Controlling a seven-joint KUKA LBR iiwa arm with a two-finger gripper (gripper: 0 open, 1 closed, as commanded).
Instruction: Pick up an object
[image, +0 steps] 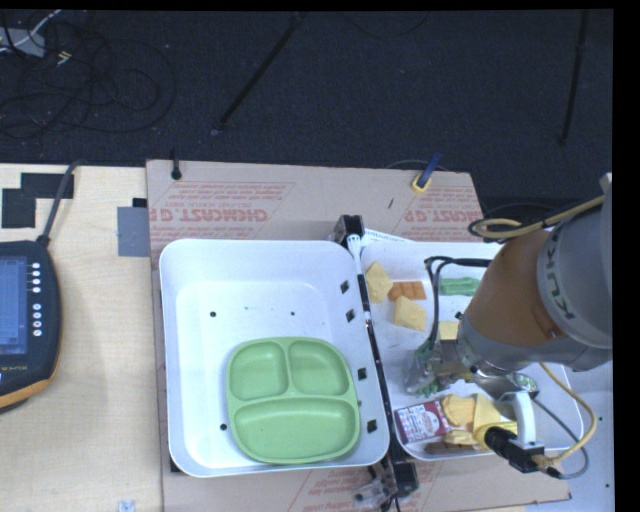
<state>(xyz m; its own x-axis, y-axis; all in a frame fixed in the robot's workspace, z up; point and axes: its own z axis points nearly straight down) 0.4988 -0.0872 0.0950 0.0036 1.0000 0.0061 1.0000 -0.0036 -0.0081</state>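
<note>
The right bin (392, 248) holds several small items. A yellow wedge (377, 281), an orange block (406, 291) and a yellow block (410, 315) lie near its left wall. Further back is a green piece (458, 286). At the front lie a pink and white packet (420, 422) and a yellow toy (468, 412). My gripper (428, 375) hangs low in the middle of this bin, just behind the packet and in front of the yellow block. The arm's bulk (520, 300) hides much of the bin's right half.
The left bin (200, 290) bears a green divided plate (292, 398) at its front right. A black divider (362, 320) runs between the bins. A handheld pendant (22, 310) lies on the bench at far left. Cables loop around the arm's wrist.
</note>
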